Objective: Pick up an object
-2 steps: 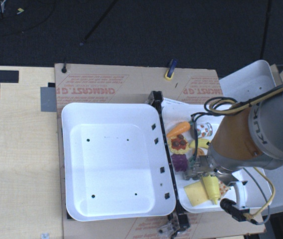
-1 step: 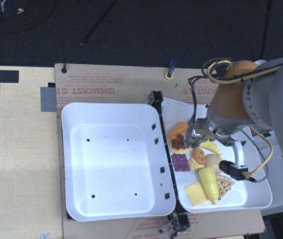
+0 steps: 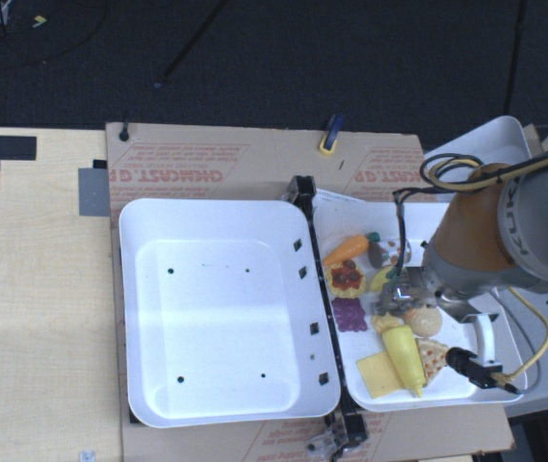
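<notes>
The bench (image 3: 33,296) is pale wood, overlaid with a sheet of brown printed cardboard (image 3: 225,162) on which two shallow white bins sit side by side. Behind the bench the floor is dark, with cables trailing across it. A blue and yellow clamp (image 3: 330,135) holds the cardboard's far edge.

The left bin (image 3: 139,258) has a bare white floor. The right bin (image 3: 355,215) holds the objects, clustered together: one orange carrot-like piece (image 3: 345,250), one red and yellow item (image 3: 347,276), one purple piece (image 3: 350,315), one yellow bottle-shaped item (image 3: 404,354), one flat yellow block (image 3: 378,375), one pizza-slice shape (image 3: 433,357) and one pale round item (image 3: 426,321).

The arm's gripper (image 3: 396,295) is down among this cluster, near the pale round item. It is too indistinct to judge whether it is open or closed, and nothing can be confirmed in its grasp.
</notes>
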`<control>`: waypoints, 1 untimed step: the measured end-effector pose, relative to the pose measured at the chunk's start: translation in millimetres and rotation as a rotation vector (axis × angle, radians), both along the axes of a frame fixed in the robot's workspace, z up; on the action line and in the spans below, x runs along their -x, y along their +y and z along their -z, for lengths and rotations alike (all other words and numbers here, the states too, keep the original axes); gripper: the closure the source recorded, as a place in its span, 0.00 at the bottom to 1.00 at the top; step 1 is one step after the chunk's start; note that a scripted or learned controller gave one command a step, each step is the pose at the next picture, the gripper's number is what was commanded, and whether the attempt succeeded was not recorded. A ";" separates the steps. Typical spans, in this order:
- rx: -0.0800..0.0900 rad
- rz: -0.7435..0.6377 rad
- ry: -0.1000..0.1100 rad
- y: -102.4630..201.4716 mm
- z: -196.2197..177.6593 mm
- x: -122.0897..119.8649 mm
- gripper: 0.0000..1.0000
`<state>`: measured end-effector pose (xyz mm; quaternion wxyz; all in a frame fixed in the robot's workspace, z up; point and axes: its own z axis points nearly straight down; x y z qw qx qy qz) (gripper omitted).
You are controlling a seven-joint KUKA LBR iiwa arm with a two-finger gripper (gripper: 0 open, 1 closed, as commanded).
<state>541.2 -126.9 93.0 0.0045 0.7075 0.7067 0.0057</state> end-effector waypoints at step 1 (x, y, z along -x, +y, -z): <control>0.001 -0.006 0.013 33.0 5.1 -62.4 1.00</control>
